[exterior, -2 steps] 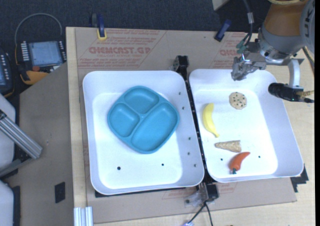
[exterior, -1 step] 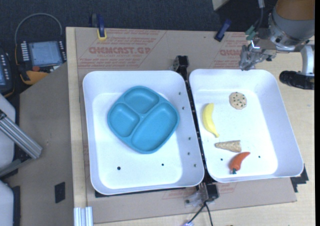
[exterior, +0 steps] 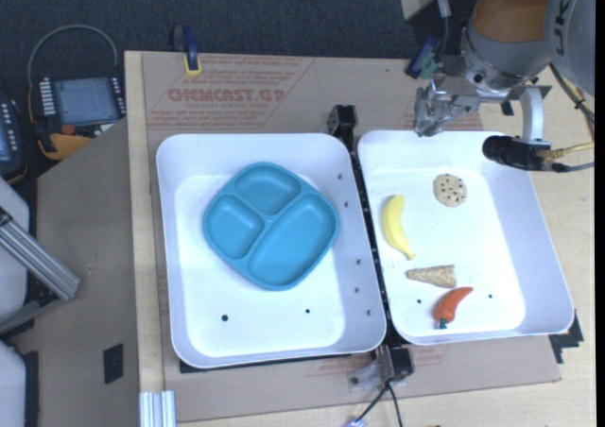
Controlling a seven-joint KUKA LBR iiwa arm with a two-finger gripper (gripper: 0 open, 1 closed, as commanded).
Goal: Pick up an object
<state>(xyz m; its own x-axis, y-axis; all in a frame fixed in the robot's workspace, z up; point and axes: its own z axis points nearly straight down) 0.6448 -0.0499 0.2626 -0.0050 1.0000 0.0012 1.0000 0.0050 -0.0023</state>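
Note:
The right bin (exterior: 529, 227) holds a yellow banana (exterior: 396, 225), a round chocolate-chip cookie (exterior: 450, 190), a tan wedge-shaped piece (exterior: 433, 275) and a red chili pepper with a green stem (exterior: 452, 304). My gripper (exterior: 430, 120) hangs over the far left rim of that bin, above and behind the cookie and banana. Nothing shows between its fingers (exterior: 423, 119), which stand close together and point down.
The left bin (exterior: 189, 302) carries a blue divided plate (exterior: 271, 225). A black clamp (exterior: 341, 119) sits where the two bins meet at the back. A black cylinder (exterior: 515, 151) on the arm reaches over the right bin's far edge. Cardboard (exterior: 236, 94) lies under both bins.

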